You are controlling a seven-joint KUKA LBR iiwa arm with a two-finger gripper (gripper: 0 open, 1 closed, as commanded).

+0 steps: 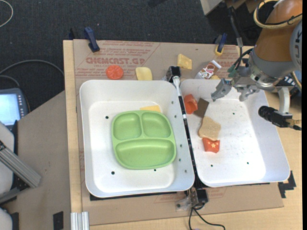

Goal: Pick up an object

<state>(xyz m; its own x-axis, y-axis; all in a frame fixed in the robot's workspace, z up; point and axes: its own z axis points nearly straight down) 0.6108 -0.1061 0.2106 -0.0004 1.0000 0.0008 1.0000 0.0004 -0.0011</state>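
camera view: gripper (234,93) over far end of right bin (259,169), jaws spread open, nothing between them. right bin holds orange block (190,104), brown piece (202,108), bread slice (209,127), red block (211,145). left bin (96,143) holds green tray (143,139) with yellow piece (151,109) at its far edge.

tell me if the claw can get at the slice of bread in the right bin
Probably yes. The claw is over the right bin, and the bread slice lies uncovered, though a red piece touches its lower edge.
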